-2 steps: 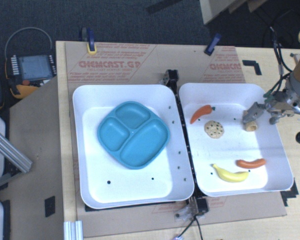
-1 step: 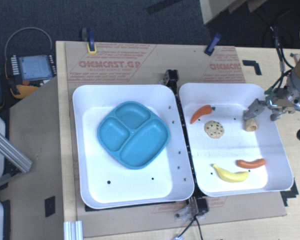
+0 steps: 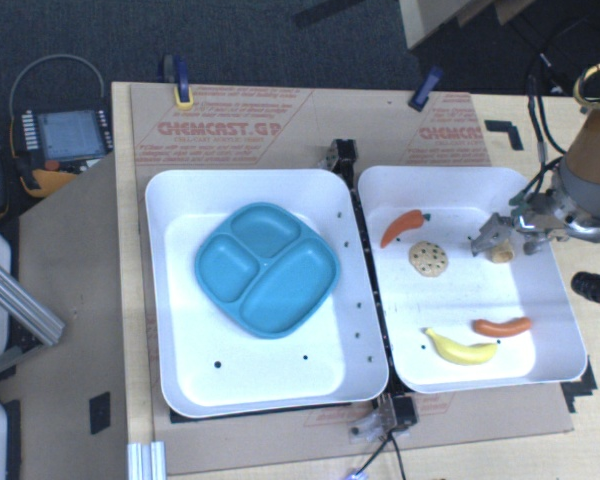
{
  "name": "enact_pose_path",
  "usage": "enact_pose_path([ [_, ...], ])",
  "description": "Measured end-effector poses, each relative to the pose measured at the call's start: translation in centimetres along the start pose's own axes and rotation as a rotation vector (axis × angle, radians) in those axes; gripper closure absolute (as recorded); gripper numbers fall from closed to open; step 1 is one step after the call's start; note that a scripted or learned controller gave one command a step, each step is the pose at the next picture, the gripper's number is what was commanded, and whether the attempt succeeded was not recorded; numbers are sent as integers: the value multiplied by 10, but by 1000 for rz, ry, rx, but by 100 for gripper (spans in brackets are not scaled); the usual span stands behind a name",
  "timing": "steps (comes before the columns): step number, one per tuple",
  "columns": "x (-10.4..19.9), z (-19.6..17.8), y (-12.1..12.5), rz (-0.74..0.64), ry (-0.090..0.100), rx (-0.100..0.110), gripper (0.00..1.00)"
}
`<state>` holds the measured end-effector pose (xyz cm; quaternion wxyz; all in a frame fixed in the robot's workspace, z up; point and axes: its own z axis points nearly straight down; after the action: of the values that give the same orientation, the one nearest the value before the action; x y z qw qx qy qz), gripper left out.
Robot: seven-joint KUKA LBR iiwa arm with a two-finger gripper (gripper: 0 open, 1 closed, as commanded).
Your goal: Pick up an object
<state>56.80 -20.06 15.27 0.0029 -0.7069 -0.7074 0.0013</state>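
My gripper (image 3: 504, 242) is low over the right bin (image 3: 555, 298), near its back right part, on the arm that comes in from the right. Its fingers stand open on either side of a small tan round object (image 3: 500, 255) that rests on the bin floor. A cookie (image 3: 429, 259) lies to the left of it and a red chili pepper (image 3: 402, 225) further back left. Toward the front lie a sausage (image 3: 501, 326) and a yellow banana (image 3: 461, 347).
The left bin (image 3: 180, 368) holds a blue divided plate (image 3: 267, 268). The two bins meet along a black divider with clamps at the back and front. A cardboard sheet lies under both bins, and cables hang at the right.
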Motion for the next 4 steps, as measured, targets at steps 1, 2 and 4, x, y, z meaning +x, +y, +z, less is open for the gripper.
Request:
enact_pose_path([
  [1,-5,59,6,1,0,1,0],
  [2,-5,69,5,0,-1,-2,0],
  [4,-8,1,-2,1,-6,-13,100],
])
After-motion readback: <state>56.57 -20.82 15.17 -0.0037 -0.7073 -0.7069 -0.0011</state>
